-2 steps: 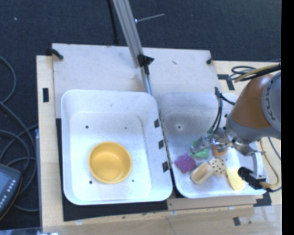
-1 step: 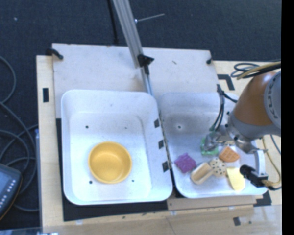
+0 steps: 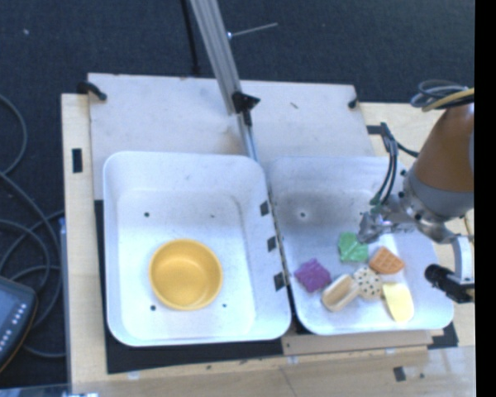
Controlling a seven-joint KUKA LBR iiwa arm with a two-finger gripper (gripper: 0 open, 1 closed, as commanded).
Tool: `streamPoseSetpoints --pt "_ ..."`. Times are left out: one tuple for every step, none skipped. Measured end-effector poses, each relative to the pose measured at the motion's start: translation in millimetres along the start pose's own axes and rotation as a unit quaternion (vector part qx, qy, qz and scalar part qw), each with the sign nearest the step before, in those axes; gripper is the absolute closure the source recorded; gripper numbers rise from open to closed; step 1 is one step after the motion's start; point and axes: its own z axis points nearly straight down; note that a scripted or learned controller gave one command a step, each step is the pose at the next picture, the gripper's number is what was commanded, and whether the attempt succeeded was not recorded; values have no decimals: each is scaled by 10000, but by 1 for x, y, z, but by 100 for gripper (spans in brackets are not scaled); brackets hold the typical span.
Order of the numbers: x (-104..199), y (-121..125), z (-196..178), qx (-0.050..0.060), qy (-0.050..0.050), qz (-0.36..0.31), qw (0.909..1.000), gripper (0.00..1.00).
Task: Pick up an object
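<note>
The right bin (image 3: 314, 190) holds several small objects near its front: a green block (image 3: 351, 247), an orange piece (image 3: 386, 262), a purple piece (image 3: 312, 275), a tan oblong piece (image 3: 339, 293), a spotted cube (image 3: 366, 283) and a yellow piece (image 3: 398, 301). My gripper (image 3: 372, 225) hangs at the right side of this bin, just above and right of the green block. The arm's orange band (image 3: 446, 151) rises behind it. Nothing shows between its fingers.
The left bin (image 3: 132, 180) holds a yellow bowl (image 3: 186, 273) toward its front. A slanted metal rail (image 3: 219, 44) runs from the top down to the gap between the bins. Cables and a tablet (image 3: 4, 321) lie on the floor at left.
</note>
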Motion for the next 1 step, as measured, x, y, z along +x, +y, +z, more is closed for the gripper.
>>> streamPoseSetpoints --pt "6 -2 -61 -3 0 -8 10000 100"
